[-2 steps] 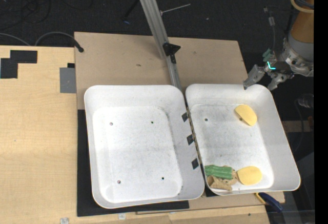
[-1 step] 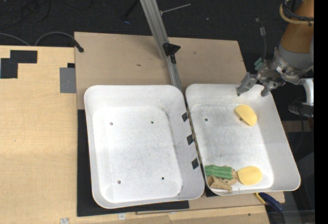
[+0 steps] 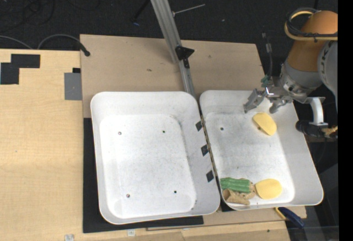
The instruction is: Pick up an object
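Observation:
In the right bin (image 3: 245, 149), a yellow lump (image 3: 265, 123) lies near the far right corner. My gripper (image 3: 263, 103) hangs just above and behind it, open, with its two fingers (image 3: 252, 102) spread and nothing between them. At the bin's near edge lie a green piece (image 3: 236, 183), a tan piece (image 3: 238, 197) and a second yellow lump (image 3: 268, 188), close together.
The left bin (image 3: 144, 157) sits beside the right one, their rims meeting at a row of black clips (image 3: 204, 149). A slanted metal rail (image 3: 168, 27) rises behind the bins. The arm's orange band (image 3: 311, 41) stands at the far right.

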